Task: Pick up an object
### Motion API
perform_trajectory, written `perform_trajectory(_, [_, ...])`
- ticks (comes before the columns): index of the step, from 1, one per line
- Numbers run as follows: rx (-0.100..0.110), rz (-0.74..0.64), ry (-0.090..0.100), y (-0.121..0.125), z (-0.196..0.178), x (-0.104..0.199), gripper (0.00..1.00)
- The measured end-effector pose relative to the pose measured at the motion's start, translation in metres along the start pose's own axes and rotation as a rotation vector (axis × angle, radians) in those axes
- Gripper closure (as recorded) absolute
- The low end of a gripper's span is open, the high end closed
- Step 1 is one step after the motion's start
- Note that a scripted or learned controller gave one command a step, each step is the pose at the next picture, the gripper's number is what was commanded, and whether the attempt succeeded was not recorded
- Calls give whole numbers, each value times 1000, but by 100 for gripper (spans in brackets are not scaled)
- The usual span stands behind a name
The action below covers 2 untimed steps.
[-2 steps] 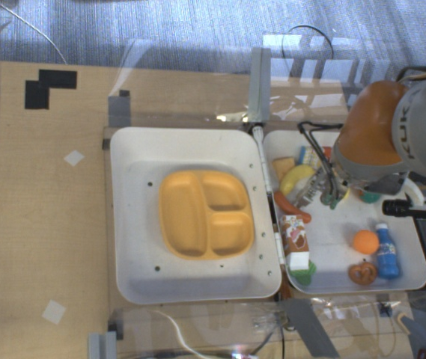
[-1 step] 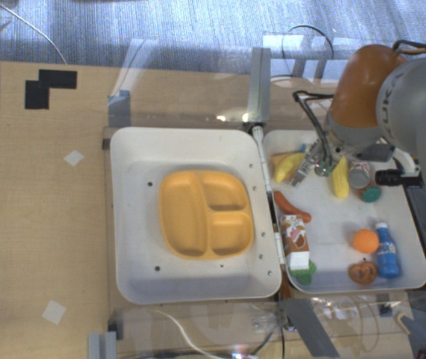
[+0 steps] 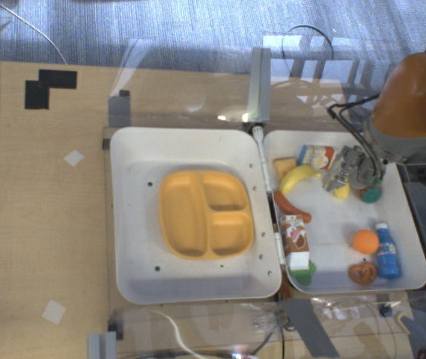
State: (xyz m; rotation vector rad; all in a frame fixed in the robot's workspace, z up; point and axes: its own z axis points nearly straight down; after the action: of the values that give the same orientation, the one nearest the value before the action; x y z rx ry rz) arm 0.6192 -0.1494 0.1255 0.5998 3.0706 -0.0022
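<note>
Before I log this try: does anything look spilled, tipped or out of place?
Nothing stands out. The yellow divided tray sits flat in the left bin; the toys lie loose inside the right bin, none over its rim.

Two bins sat side by side on the worktop (image 3: pixel 40 200) — the left bin (image 3: pixel 134 275) held a divided tray (image 3: pixel 205 214), the right bin (image 3: pixel 411 264) a banana (image 3: pixel 299 178), a carton (image 3: pixel 296 244), a ball (image 3: pixel 365 241) and a bottle (image 3: pixel 387 251) — with the end effector (image 3: pixel 351 172) over the right bin's far side.

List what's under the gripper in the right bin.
The gripper hangs over the right bin. A yellow piece and a green piece poke out below it; the rest is covered.
</note>
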Motion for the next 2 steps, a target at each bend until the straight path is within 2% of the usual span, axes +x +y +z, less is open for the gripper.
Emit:
perform_trajectory(1, [-3, 414, 2, 58, 37, -17, 0])
perform_trajectory(2, [-2, 262, 1, 25, 37, -18, 0])
